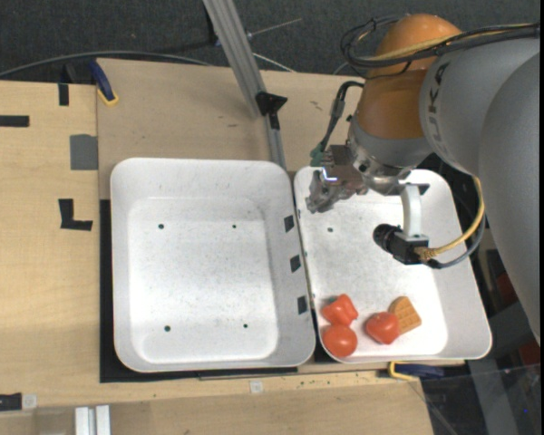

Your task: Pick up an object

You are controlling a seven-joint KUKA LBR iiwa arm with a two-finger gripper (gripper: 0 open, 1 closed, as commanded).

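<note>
On wood bench (36, 270): 2 white bins (199, 261)

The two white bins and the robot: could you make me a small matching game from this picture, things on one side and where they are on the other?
Things:
1. gripper
2. red pieces
3. tan piece
4. orange band

Places:
A. on the arm above the wrist
B. near edge of the right bin, left of the tan piece
C. far left corner of the right bin
D. right of the red pieces

Pairs: 1-C, 2-B, 3-D, 4-A
</note>
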